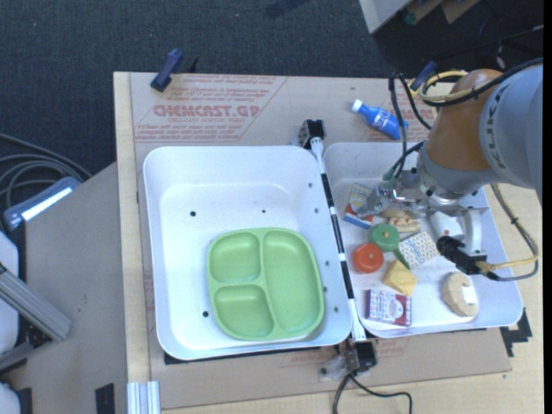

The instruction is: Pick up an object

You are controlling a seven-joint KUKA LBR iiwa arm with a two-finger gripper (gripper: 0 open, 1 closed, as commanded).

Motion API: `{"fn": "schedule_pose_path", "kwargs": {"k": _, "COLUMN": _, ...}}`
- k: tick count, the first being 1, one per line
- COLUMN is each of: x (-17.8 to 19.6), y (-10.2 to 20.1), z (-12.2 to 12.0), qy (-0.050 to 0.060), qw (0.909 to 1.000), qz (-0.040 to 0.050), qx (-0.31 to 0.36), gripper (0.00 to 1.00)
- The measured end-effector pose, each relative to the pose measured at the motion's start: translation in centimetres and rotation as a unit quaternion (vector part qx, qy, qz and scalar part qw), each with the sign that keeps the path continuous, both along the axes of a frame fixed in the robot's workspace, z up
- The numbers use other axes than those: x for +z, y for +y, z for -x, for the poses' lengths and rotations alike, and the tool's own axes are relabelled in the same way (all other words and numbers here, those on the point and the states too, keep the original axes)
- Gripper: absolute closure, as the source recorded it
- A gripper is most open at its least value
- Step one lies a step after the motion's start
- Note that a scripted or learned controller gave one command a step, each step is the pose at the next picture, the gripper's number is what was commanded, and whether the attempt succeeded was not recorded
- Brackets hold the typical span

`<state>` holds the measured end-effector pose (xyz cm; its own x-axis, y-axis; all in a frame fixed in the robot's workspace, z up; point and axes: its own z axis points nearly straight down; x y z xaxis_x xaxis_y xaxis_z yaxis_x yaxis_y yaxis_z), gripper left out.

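The right bin (509, 309) holds several small items: a red round piece (368, 258), a green-rimmed disc (385, 235), a yellow wedge (398, 278), a checkered block (418, 249), a red and white packet (387, 306), a pale bread-like piece (460, 293) and a blue-edged white item (357, 207). My gripper (398, 203) hangs low over the back of this pile, just above the green-rimmed disc. The grey arm and its orange band (457, 132) cover the bin's far right part. The wrist hides the fingertips.
The left bin (172, 179) carries a green three-compartment tray (263, 281). A blue and white bottle (378, 118) lies on the bench behind the right bin. A blue clip (166, 70) sits at the bench's back left. Black clamps (312, 131) join the bins.
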<state>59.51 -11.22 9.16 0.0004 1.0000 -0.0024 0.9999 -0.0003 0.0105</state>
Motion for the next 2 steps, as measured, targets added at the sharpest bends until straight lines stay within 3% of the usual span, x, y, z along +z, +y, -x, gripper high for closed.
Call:
{"fn": "schedule_pose_path", "kwargs": {"k": 1, "x": -0.2, "y": -0.3, "z": -5.0, "qy": 0.000, "qw": 1.0000, "qz": -0.0001, "qx": 0.000, "gripper": 0.00}}
{"fn": "schedule_pose_path", "kwargs": {"k": 2, "x": -0.3, "y": -2.0, "z": 1.0, "qy": 0.001, "qw": 1.0000, "qz": -0.0006, "qx": 0.000, "gripper": 0.00}}
